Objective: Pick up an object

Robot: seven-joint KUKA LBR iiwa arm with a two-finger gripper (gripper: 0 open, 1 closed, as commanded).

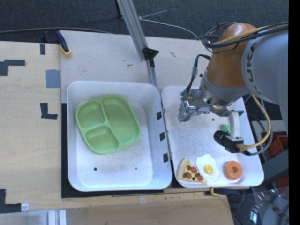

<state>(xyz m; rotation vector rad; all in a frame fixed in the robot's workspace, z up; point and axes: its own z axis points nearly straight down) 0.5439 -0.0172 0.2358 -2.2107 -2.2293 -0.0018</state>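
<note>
Along the right bin's (176, 139) front edge lie a toy pizza slice (190, 171), a fried egg (207, 166) and an orange doughnut (233, 170). A small green piece (226, 128) sits by the arm's side, partly hidden. My gripper (184, 112) hangs over the back left part of the right bin, well behind the food toys. I see nothing between its fingers, and the arm's grey and orange body covers the bin's back right.
The left bin (84, 168) holds a green divided plate (107, 123) toward its back left. A slanted metal pole (136, 27) runs down to the bins' shared back edge. A black cable fitting (226, 142) hangs off the arm over the right bin.
</note>
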